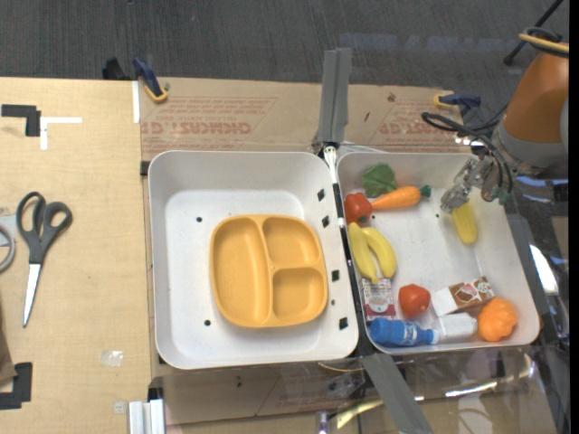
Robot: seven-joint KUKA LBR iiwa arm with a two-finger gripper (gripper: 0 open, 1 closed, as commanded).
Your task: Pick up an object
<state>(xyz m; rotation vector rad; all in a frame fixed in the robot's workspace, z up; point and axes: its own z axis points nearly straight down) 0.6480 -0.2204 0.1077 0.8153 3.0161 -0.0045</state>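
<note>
My gripper (469,188) hangs over the back right part of the right bin (523,259), under the grey wrist with the orange band. A small yellow oblong fruit (465,223) lies just below it, its top end touching or tucked under the gripper. To the left of it lie a carrot (398,197), a green leafy piece (378,178), a red tomato (357,206) and a bunch of bananas (373,250).
The front of the right bin holds a red fruit (413,298), a blue bottle (398,334), a brown snack box (470,292) and an orange (497,319). The left bin (172,242) holds a yellow divided plate (269,269). Scissors (36,242) lie on the bench at far left.
</note>
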